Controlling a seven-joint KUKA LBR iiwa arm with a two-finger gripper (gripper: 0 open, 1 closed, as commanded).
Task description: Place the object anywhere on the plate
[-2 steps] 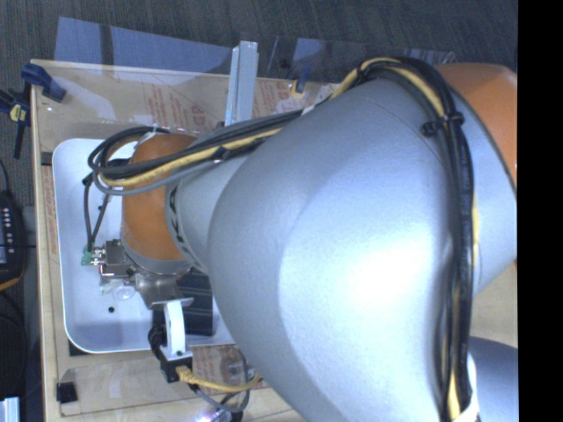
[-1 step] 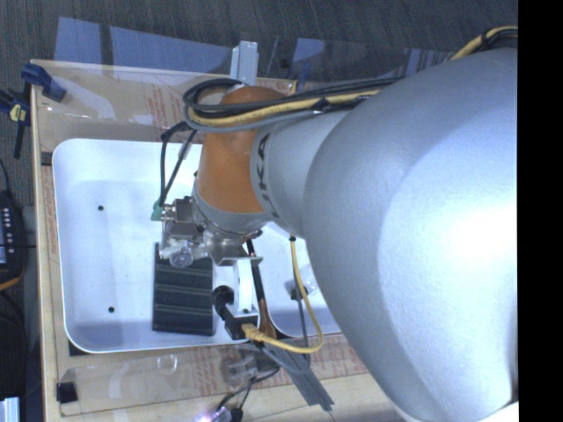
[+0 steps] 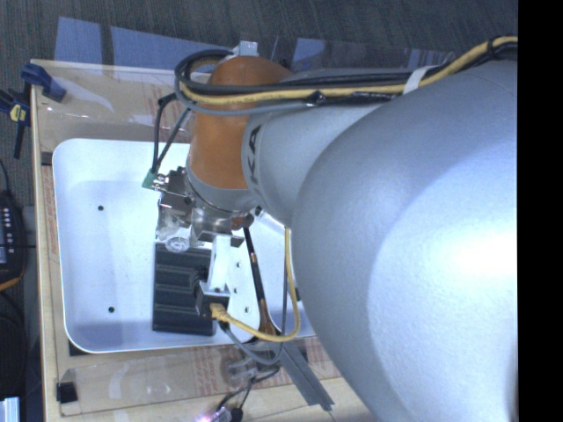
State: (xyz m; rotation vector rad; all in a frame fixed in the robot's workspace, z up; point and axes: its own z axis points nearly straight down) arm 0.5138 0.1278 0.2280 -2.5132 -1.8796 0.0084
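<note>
So the arm (image 3: pixel 396 236) hangs low over the left bin (image 3: pixel 97 258), pincer (image 3: pixel 179 232) toward its right side, can't tell if it's wide or narrow. Can't tell where the object is either, so I'd guess placing's still to do.

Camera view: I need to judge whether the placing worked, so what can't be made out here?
1. White bin, right part: covered by the grey arm.
2. Bin floor beneath the orange band: blocked by it, so what lies there cannot be told.
3. Bench, right side: buried under the arm.
4. Dark gear at the left: cut off by the frame edge.
</note>
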